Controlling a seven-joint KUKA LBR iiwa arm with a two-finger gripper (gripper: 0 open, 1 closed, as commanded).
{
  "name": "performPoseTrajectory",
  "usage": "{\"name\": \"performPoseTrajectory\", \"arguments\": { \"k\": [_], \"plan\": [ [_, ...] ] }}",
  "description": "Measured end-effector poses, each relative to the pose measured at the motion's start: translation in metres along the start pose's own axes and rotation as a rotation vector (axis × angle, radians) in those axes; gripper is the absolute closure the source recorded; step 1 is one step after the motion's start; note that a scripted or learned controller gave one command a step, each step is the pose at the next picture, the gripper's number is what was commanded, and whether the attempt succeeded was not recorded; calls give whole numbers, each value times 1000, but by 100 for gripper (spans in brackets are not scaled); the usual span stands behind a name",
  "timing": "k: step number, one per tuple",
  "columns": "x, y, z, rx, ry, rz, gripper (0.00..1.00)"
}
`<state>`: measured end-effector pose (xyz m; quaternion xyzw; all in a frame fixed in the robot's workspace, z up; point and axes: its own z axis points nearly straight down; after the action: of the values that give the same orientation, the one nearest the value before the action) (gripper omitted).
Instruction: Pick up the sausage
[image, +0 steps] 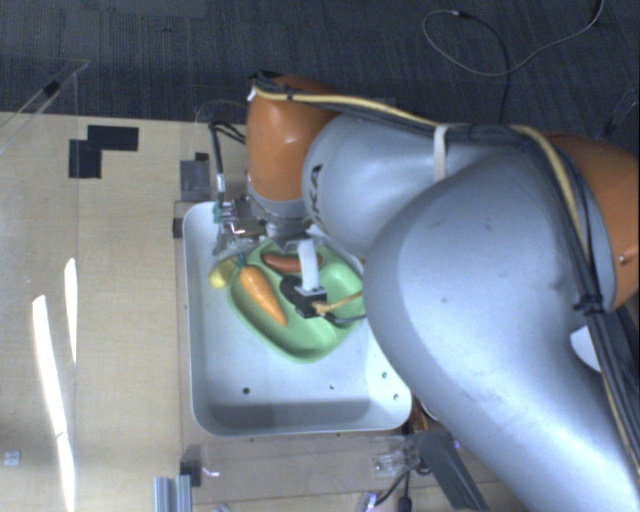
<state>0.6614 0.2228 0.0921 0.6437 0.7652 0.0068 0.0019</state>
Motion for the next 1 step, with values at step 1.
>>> {"name": "performPoseTrajectory", "arguments": {
  "k": [1],
  "plan": [
    [-10,-47,-5,-9,24,-27,0]
  ]
}}
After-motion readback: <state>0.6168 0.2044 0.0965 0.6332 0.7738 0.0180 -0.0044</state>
